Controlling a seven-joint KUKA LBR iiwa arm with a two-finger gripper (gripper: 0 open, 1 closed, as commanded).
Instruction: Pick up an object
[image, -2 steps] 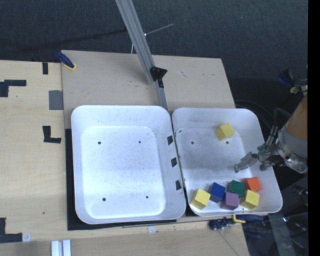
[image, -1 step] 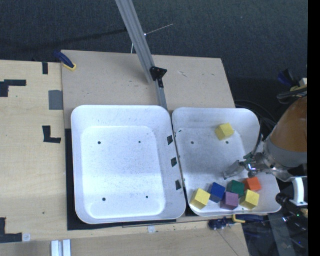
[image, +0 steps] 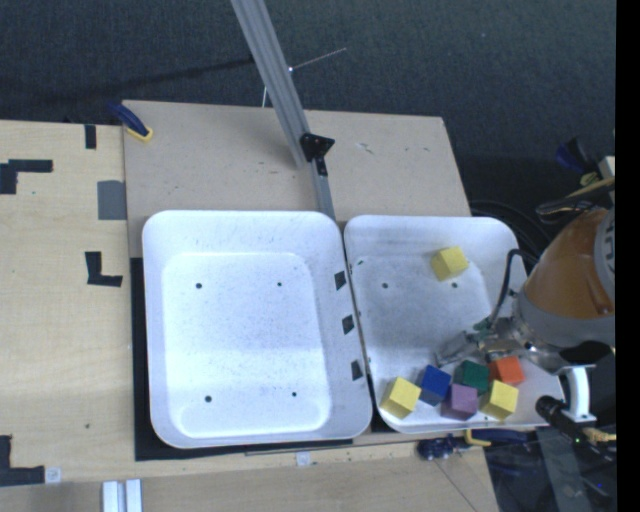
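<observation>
My gripper (image: 456, 348) reaches into the right bin (image: 400, 240) from the right, low over its floor. Its fingers are spread open with nothing between them, pointing left. Just below it lies a cluster of small blocks along the bin's front wall: a yellow block (image: 402, 396), a blue block (image: 435, 384), a green block (image: 471, 376), a purple block (image: 462, 401), an orange block (image: 509, 370) and a second yellow block (image: 501, 399). The green and orange ones lie closest to the fingers. Another yellow block (image: 450, 263) sits alone near the back of the bin.
The left bin (image: 160, 300) stands beside the right one, sharing a middle wall. A grey metal bar (image: 280, 80) slants down from the top to the bins' back edge. The arm's orange band (image: 570, 275) hangs over the right bin's right wall.
</observation>
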